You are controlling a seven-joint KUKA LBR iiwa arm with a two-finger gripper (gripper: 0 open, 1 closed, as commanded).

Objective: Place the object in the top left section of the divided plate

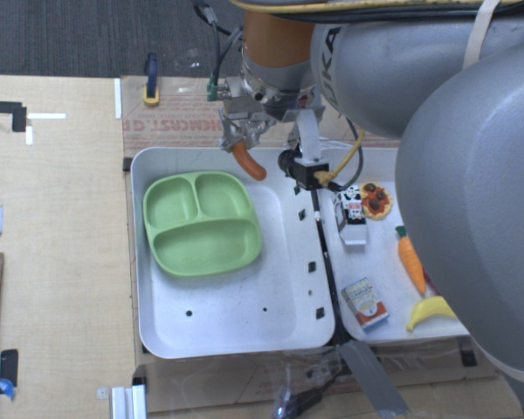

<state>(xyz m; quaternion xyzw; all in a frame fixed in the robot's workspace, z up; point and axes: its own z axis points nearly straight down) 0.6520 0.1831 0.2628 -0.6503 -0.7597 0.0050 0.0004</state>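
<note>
A green divided plate lies in the left white bin, with two small sections at its top and one long section below. My gripper hangs just above the plate's top right corner, near the bin's far wall. A small orange-red sausage sits between its fingers, tilted down to the right, so the gripper is shut on it. All three plate sections look bare.
The right bin holds a toy pizza slice, a carrot, a banana, a small carton and a black-and-white toy. The grey arm fills the upper right. A wooden bench lies left.
</note>
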